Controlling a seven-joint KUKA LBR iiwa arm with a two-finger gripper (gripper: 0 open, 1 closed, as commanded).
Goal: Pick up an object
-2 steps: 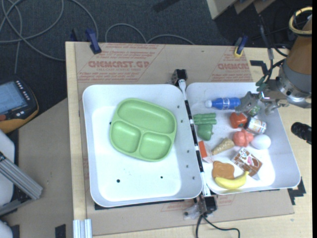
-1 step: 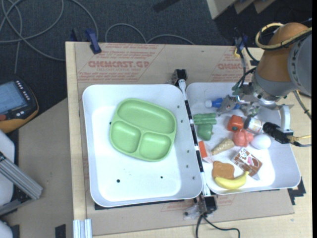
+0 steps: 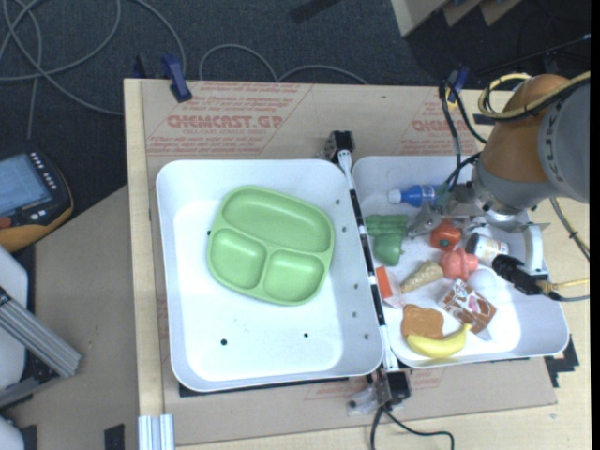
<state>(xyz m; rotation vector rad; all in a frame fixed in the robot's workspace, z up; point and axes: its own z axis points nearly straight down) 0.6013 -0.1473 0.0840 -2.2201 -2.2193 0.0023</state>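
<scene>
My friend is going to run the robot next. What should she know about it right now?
Gripper: low over the right bin, near its back among the toys; the view does not settle how it is set, and nothing is seen in its hold.
Right bin: toy banana, orange toy, pink toy, red toy, green toy, small blue-capped bottle, brown-and-white packet, cone-shaped toy.
Left bin: green divided plate.
Done: no object lifted yet.
Left: grasp one object and raise it.

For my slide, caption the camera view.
KUKA arm reaches into the right bin of toy food; green divided plate fills the left bin.
</scene>
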